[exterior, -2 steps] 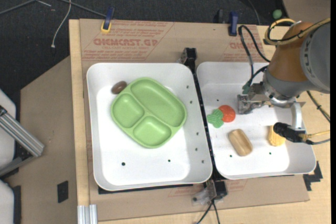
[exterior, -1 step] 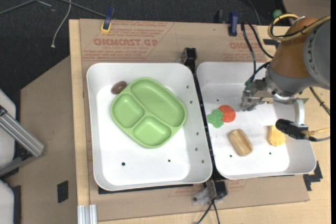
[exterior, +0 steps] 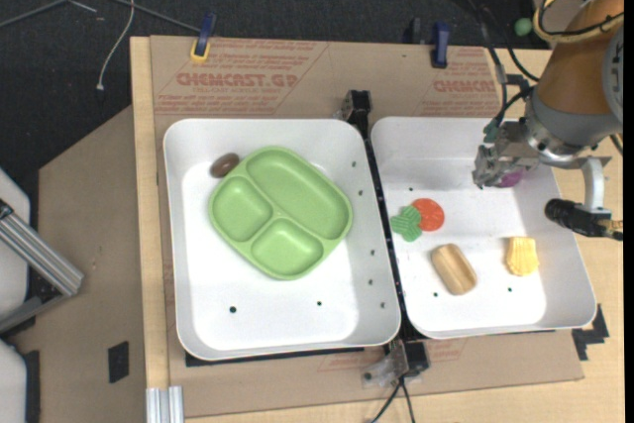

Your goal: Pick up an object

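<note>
White plastic makes up the two shallow bins we see side by side: the left bin (exterior: 188, 243) and the right bin (exterior: 555, 302). In the left bin we count two things: one green divided plate (exterior: 280, 211) with three compartments, lying near the middle, and one small brown oval piece (exterior: 226, 164) just beside the plate's upper left edge. In the right bin we count four loose things on the floor: one red piece (exterior: 429, 212) touching one green leafy piece (exterior: 406, 224) near the bin's left wall, one tan bread-like roll (exterior: 454, 268) below them, and one yellow piece (exterior: 522, 256) towards the right side, apart from the roll. A fifth thing, one purple object (exterior: 509, 177), shows at the upper right of this bin, right at the gripper (exterior: 492, 169). The gripper sits low over that spot, and the purple object peeks out beside and beneath it; we cannot tell whether it is actually gripped, and the gripper's state stays unclear to us.
</note>
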Motion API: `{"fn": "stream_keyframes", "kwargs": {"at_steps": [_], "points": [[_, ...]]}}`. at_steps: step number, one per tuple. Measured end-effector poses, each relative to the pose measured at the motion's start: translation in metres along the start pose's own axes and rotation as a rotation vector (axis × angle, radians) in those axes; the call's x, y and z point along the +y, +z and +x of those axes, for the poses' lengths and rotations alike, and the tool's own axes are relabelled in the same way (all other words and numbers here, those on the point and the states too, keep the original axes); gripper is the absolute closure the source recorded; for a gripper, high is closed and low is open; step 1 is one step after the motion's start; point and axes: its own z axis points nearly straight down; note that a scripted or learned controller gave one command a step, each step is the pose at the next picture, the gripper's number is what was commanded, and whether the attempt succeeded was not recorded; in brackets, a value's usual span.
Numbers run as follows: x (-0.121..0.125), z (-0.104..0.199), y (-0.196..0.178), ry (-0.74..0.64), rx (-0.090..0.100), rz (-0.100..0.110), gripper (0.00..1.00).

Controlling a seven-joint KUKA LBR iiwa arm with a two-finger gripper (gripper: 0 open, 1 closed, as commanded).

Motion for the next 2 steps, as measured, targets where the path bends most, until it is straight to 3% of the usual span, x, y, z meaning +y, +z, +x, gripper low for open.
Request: {"fn": "stream_keyframes", "kwargs": {"at_steps": [1, 2], "points": [[0.002, 0.0, -0.045, 0.0, 0.0, -0.001, 1.0], [0.019, 0.052, -0.058, -0.006, 0.003, 0.002, 1.0]]}}
